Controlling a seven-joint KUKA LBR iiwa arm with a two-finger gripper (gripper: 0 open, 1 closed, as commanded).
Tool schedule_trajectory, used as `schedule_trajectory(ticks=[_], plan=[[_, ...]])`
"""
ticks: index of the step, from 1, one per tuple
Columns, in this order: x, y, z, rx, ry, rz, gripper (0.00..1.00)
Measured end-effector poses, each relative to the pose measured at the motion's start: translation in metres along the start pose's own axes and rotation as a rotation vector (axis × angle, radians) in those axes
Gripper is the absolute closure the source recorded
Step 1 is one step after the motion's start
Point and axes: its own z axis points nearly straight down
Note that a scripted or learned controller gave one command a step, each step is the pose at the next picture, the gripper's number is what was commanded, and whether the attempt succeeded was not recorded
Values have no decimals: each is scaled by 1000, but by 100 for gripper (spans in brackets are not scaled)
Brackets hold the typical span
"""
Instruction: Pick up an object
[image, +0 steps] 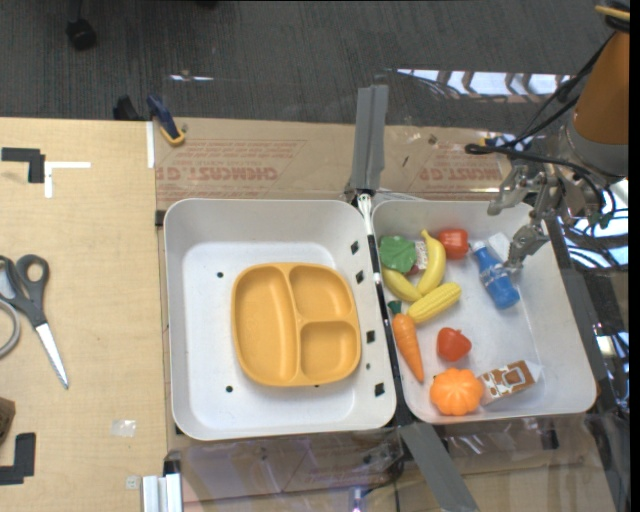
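Observation:
The right bin (560, 330) holds several toy foods: a green vegetable (397, 253), a banana (433, 262), a yellow corn cob (436, 301), a red tomato (453, 241), a carrot (407, 346), a red pepper (452, 344), an orange pumpkin (456, 392) and a brown snack packet (508, 379). A blue bottle (497, 278) lies near the bin's far right side. My gripper (523, 238) hangs at the bin's far right corner, just above and to the right of the blue bottle, with nothing visibly in its grasp.
A yellow divided plate (297, 323) lies in the left bin (190, 330). Scissors (35, 310) rest on the wooden bench at the far left. A grey bar (368, 150) stands behind the seam between the bins. Cables trail along the right bin's outer side.

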Motion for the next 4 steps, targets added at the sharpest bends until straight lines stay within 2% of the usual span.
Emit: schedule_trajectory(ticks=[1, 2, 3, 4], plan=[[-23, -21, 131, 1, -3, -87, 0], [27, -45, 132, 0, 0, 30, 0], [78, -48, 132, 0, 1, 149, 0], [76, -46, 121, 1, -5, 145, 100]])
